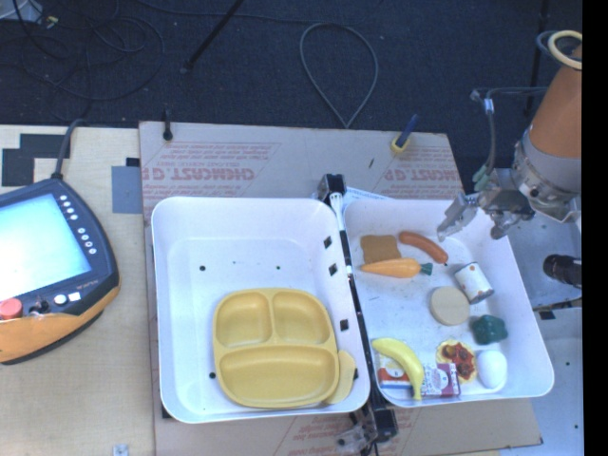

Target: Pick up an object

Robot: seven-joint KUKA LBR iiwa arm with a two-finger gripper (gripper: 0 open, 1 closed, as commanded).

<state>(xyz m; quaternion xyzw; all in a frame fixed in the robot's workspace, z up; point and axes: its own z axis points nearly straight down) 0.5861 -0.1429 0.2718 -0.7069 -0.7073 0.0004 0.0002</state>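
The right bin (532,350) holds several toy foods: a brown toast slice (380,248), a red sausage (423,246), an orange carrot (391,268), a small white can (472,280), a tan round disc (449,305), a dark green piece (489,329), a banana (401,361), a pizza slice (458,357), a white egg (492,369) and a small carton (437,382). My gripper (476,221) hangs over the bin's far right corner, just right of the sausage and above the can. It is open, and nothing sits between its fingers (453,219).
The left bin (190,255) holds a yellow divided plate (275,347). A teach pendant (47,259) lies at the far left of the bench. Cables trail over the dark floor behind the bins. A black divider (342,274) runs between the two bins.
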